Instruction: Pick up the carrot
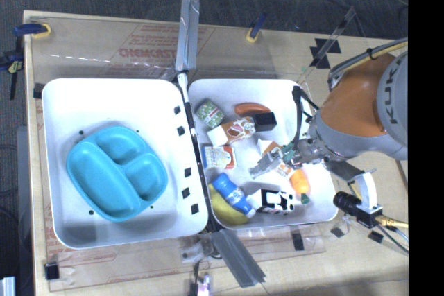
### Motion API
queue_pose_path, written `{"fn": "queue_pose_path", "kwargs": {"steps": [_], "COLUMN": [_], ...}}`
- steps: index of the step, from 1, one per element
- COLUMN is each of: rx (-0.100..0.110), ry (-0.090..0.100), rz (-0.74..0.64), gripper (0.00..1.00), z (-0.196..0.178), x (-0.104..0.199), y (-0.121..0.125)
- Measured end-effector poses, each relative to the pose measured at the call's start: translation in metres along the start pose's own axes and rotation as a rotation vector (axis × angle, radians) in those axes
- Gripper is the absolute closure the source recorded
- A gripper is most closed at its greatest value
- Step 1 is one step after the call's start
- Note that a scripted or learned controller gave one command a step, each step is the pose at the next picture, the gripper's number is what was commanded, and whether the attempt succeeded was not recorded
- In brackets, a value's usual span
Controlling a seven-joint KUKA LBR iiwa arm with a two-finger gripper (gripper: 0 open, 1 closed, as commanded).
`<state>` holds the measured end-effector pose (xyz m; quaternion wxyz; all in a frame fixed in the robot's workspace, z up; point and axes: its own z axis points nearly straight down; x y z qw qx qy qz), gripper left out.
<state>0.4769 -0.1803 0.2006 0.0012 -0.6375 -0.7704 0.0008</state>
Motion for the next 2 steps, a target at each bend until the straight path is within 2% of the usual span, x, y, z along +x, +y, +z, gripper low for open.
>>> {"fn": "queue_pose_path", "kwargs": {"steps": [1,2], "rx": [-0.001,-0.003], "ry": [0.0,-0.001], "rz": [0.017,-0.014], "gripper": [0.0,0.0], "z": [-0.032,-0.065], "x": [-0.035,-0.029], "y": [0.023,-0.005]}}
